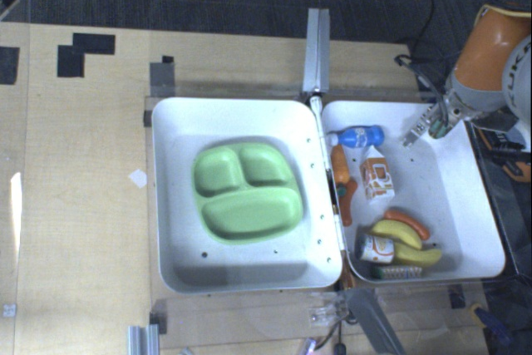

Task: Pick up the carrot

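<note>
The arm [490, 62] enters from the right edge of the camera view, orange band uppermost, grey wrist below it. The wrist slants down and to the left. The gripper [424, 127] points down-left at its tip. Jaws too small to judge; nothing visible between them.

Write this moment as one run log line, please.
task: pick up carrot | gripper: above right bin, far corner | carrot: at bin's left wall, not held | status: not yet grasped
</note>
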{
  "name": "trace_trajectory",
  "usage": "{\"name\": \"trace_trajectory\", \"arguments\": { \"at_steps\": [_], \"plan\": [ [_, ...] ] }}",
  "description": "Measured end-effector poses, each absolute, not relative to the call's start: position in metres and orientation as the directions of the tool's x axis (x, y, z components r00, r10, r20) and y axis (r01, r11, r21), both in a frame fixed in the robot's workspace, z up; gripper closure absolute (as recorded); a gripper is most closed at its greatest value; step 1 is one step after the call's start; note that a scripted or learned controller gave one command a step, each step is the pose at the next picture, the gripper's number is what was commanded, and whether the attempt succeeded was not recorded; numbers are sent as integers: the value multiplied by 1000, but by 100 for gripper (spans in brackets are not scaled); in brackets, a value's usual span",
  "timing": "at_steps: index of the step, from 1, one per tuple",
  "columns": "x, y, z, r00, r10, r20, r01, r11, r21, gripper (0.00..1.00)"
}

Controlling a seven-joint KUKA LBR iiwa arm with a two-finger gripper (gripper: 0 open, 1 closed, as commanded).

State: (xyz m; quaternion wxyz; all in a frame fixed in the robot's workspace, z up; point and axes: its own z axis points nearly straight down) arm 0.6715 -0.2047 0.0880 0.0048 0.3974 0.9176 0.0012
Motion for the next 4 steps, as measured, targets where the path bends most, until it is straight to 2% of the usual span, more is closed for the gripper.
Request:
{"name": "trace_trajectory", "arguments": {
  "at_steps": [1, 2, 3, 4],
  "plan": [
    [627, -205, 235, -678, 735, -10, 735, 678, 7, 100],
    [653, -205, 231, -706, 708, -10, 708, 706, 6, 100],
    [649, -205, 89, -717, 697, -11, 696, 718, 7, 100],
    [632, -205, 88, -767, 641, -10, 641, 767, 5, 100]
  ]
}}
